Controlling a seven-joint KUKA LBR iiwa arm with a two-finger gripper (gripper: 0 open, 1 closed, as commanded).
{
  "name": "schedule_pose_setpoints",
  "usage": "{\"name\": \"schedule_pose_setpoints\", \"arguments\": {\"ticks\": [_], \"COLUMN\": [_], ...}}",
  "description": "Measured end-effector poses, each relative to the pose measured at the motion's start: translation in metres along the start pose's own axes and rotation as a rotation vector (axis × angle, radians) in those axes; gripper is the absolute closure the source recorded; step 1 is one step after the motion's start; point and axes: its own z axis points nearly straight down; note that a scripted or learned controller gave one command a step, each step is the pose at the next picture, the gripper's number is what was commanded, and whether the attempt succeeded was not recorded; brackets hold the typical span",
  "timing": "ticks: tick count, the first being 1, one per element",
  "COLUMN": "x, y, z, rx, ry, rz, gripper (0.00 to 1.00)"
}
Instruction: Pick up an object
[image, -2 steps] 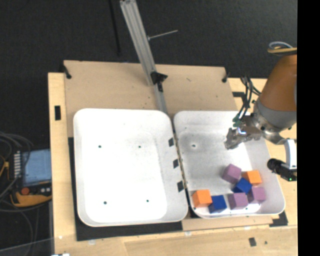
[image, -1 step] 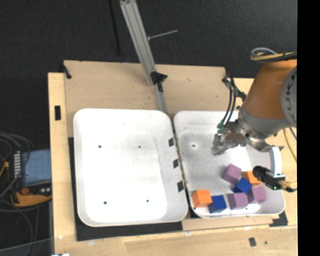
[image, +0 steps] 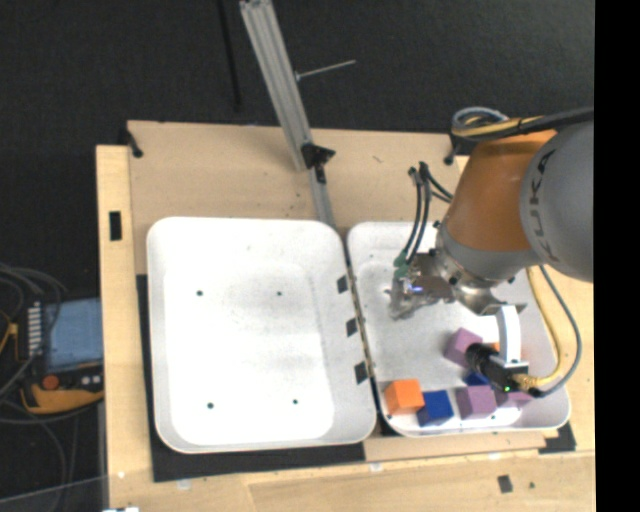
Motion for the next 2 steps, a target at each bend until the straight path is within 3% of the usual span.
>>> {"name": "schedule_pose_setpoints", "arguments": {"ticks": [2], "x": [0.091], "y": [-0.015], "z": [-0.013], "rx": [-0.003], "ry": [0.001], "rz": [-0.002], "gripper": [1.00]}}
